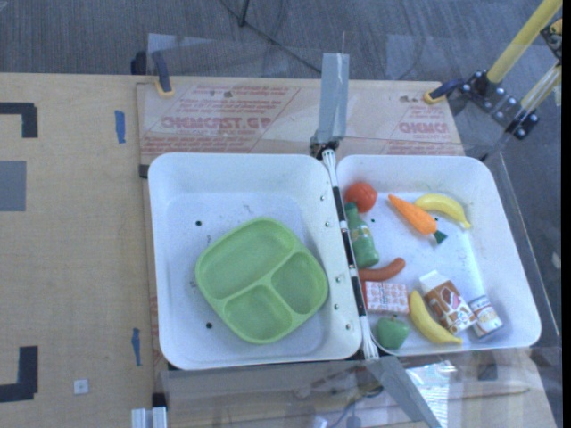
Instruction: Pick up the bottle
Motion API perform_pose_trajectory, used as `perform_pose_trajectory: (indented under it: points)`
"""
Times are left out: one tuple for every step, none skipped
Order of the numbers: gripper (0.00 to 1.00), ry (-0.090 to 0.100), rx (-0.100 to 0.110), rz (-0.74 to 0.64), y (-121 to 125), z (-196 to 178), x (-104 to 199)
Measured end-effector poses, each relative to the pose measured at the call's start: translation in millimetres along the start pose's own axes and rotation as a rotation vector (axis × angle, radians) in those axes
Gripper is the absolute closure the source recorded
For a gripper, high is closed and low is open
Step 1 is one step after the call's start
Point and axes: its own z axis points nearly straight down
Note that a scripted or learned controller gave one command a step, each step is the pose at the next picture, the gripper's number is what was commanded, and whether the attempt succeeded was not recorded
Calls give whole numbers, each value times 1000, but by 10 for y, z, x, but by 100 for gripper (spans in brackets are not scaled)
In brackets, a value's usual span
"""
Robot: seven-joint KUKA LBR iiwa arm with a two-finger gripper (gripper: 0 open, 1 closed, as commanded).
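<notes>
Camera view: the green bottle [362,237] is seen lying flat in the bin at frame right [510,239], close along its left wall, its long axis running top to bottom of the frame, between a tomato [360,194] above and a sausage [382,270] below, so a grasp across its narrow width is judged to be called for.

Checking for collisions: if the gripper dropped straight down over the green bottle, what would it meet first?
Probably the bottle itself, lying against the divider; tomato and sausage crowd its ends.
</notes>
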Motion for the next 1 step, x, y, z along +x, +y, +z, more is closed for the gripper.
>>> perform_pose_trajectory:
  points:
    - [0, -1, 1, 0, -4, 6, 4]
